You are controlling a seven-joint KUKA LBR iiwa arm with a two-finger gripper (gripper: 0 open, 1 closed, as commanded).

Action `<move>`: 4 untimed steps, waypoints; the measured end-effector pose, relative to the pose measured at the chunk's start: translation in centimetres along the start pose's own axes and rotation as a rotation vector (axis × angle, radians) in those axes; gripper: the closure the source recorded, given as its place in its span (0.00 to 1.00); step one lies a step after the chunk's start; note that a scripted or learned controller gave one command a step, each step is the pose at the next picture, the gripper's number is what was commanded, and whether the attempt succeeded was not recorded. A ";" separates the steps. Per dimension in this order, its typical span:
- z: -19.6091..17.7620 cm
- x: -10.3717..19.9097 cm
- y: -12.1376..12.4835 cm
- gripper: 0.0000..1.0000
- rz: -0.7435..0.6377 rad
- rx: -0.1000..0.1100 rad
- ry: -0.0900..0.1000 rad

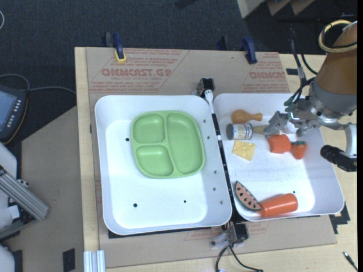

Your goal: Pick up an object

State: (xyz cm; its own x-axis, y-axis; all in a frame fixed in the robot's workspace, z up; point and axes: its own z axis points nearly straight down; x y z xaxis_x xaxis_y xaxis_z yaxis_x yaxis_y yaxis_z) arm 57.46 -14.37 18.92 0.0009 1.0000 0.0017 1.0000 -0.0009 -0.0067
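Observation:
My gripper [287, 130] hangs over the back of the right bin [323, 200], reaching in from the right. Its two grey fingers stand spread apart, open, with nothing between them. Just in front of the fingertips lies an orange-red toy [278, 144], with a small red piece [298, 149] beside it. To the left are a tan drumstick [245, 117], a small can [240, 131] on its side and a yellow cheese slice [244, 150]. A watermelon slice [247, 196] and an orange cylinder [279, 204] lie near the front edge.
The left bin [113, 169] holds a green divided plate [168, 144]. A dark ridge [218, 146] separates the two bins. A black fitting on the arm [339, 157] juts over the right bin's right side.

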 end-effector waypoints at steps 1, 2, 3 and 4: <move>4.4 -0.1 0.3 0.00 0.000 -0.001 0.000; 8.7 -0.4 -0.1 0.00 0.000 -0.005 -0.001; 9.5 -0.5 0.4 0.00 0.000 -0.017 -0.003; 8.3 -0.8 0.7 1.00 0.001 -0.032 -0.014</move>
State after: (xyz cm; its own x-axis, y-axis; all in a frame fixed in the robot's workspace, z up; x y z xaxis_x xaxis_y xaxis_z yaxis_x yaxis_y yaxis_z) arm 58.06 -15.14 10.65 0.0018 0.9999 -0.0119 0.9997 -0.0015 0.0257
